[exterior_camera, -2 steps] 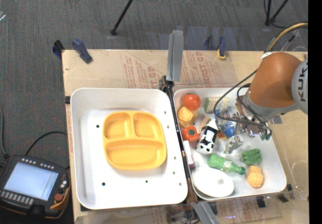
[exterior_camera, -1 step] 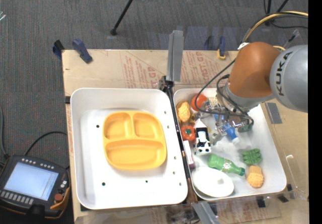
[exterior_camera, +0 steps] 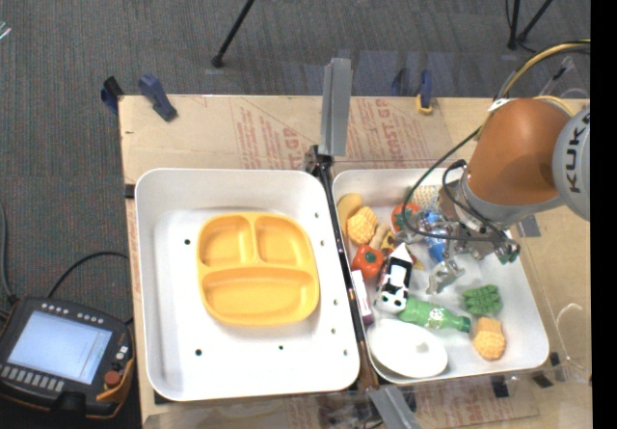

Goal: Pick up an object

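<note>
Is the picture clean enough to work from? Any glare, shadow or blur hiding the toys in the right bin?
Camera view: lighting is even, with no strong glare on the white bins. The yellow tray is sharp. The arm blocks part of the right bin and casts soft shadow beneath it. The end effector and nearby toys look small and slightly soft, so fine detail is hard to read.

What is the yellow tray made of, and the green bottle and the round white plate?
The yellow tray looks like smooth moulded plastic: even colour, rounded compartments, soft sheen. The green bottle seems to be glossy toy plastic, with a bright highlight along its side. The round white plate is smooth and slightly shiny; probably plastic, though the look alone could also fit ceramic.
</note>
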You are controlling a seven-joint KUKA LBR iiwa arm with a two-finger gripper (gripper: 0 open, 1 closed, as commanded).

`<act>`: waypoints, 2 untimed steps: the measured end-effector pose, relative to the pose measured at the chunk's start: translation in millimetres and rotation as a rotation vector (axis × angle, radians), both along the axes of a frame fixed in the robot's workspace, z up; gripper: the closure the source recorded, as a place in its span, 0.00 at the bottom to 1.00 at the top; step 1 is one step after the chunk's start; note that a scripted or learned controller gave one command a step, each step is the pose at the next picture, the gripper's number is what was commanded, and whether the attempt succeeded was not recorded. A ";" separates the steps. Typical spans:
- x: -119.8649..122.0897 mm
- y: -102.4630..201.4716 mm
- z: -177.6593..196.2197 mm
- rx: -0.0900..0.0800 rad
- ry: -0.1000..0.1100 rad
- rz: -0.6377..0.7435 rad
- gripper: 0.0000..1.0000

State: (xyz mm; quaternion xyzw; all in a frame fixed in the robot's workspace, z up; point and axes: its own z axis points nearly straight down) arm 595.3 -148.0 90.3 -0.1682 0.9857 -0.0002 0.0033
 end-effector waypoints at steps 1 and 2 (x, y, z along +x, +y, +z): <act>-22.2 56.0 2.5 -0.007 -0.009 -0.037 0.00; 43.1 54.7 0.1 -0.002 0.002 0.009 0.00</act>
